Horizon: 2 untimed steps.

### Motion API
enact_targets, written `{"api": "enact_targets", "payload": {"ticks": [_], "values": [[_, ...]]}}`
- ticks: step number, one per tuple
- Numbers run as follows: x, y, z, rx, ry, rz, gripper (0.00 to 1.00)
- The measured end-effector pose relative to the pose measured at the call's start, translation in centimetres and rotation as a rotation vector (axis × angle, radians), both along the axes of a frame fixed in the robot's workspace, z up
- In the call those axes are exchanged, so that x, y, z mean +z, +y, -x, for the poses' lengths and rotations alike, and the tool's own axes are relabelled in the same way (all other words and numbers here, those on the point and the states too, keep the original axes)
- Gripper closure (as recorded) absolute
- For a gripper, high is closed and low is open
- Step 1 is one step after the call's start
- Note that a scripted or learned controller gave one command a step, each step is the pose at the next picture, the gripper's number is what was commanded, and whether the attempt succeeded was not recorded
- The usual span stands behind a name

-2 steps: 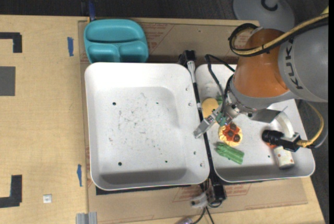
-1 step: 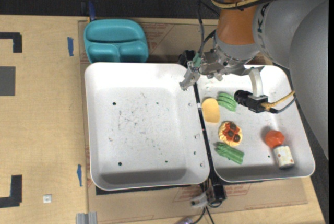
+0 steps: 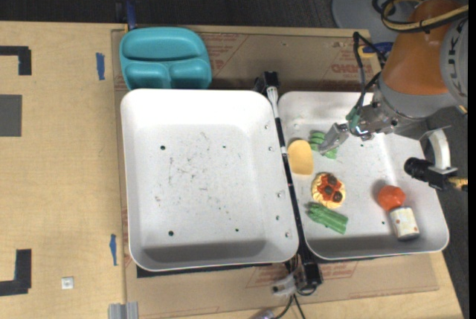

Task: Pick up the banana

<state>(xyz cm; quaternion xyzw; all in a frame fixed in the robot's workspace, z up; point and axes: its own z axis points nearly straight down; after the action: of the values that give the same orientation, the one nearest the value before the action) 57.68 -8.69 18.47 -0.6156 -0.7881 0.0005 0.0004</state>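
Robot lab, white bins [image 3: 201, 250], taped cardboard bench [image 3: 59, 184], cables

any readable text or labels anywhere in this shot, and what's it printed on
Red print on the cardboard sheet behind the bins: too blurred to read.
Red print on the cardboard's front edge: too blurred to read.
Toy food, the white bins and the teal tray: no text seen.

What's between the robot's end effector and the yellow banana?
In the camera view, a small green toy lies between the end effector and the banana, right beside the end effector's tip.
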Motion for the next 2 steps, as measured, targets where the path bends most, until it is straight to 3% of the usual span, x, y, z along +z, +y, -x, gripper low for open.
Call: {"api": "enact_targets", "payload": {"ticks": [1,2], "values": [[0.0,8.7,7.8,-0.150,0.002,-0.001,0.00],[0.0,16.3,9.8,-0.169,0.002,-0.001,0.00]]}}
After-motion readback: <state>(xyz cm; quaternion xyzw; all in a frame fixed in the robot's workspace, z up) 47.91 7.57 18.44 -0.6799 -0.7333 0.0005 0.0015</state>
